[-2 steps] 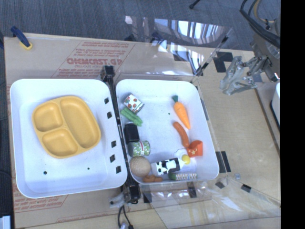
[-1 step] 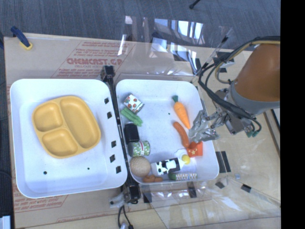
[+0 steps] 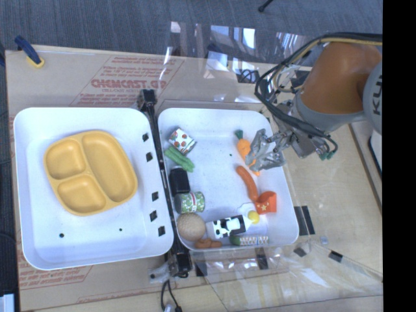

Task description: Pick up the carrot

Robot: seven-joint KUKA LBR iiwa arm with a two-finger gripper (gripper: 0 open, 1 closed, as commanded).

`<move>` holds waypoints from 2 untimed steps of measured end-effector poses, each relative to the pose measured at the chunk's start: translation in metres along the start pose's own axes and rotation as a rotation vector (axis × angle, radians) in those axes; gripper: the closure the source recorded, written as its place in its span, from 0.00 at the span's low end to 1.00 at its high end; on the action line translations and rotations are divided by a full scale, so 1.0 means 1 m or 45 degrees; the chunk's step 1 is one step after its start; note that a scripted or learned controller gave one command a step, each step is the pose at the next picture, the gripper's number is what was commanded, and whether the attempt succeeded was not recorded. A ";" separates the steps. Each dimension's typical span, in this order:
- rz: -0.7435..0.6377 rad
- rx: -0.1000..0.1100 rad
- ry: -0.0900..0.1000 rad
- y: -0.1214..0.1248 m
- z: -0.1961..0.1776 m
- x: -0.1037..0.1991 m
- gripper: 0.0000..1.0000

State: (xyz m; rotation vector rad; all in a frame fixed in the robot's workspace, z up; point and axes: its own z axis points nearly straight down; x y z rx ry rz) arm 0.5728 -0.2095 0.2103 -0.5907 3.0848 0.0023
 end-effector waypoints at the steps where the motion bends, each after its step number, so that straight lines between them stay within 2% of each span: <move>1: 0.008 0.000 -0.002 0.054 0.119 -0.031 1.00; 2: -0.439 0.014 -0.013 0.079 -0.091 -0.057 1.00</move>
